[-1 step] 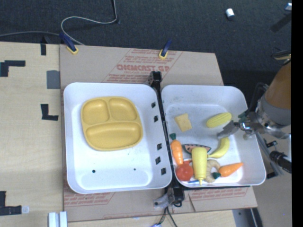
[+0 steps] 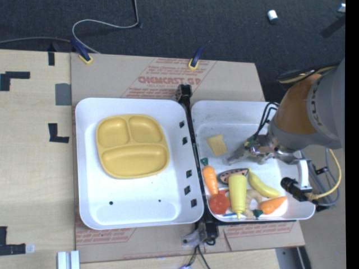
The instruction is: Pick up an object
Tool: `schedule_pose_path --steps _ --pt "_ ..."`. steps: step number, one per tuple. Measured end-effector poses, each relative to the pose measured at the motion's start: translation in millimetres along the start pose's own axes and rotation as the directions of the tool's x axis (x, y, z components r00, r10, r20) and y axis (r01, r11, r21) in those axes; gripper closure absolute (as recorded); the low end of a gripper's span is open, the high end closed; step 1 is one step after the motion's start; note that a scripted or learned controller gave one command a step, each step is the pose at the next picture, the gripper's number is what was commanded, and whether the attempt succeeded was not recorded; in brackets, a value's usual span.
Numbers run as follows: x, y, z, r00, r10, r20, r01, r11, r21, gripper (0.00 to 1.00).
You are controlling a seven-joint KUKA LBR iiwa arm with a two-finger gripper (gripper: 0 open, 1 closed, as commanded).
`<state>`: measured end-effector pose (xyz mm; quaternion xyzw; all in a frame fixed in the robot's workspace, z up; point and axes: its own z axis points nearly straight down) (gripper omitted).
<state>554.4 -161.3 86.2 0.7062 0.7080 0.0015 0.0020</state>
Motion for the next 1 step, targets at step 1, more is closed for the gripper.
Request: schedule_pose_path --steps 1 --pt "56.2 -58.9 -1.0 1.000 0.008 0.008 -0.008 1.000 -0.002 0.00"
